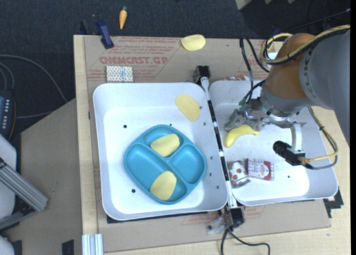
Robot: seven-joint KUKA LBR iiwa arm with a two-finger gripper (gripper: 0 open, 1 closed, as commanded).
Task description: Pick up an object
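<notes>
My hand (pixel 243 116) is low in the right bin (pixel 311 190), right of centre in the frame, directly above a yellow banana (pixel 240 134) and touching or nearly touching it; I cannot tell how far it is open. Below it lie two small red-and-white packets (pixel 251 171), and the left bin (pixel 111 115) holds a blue divided plate (pixel 189 165).

Pincer (pixel 243 119) fingers obscured by wrist; arm (pixel 328 70) cut off at right edge.
</notes>
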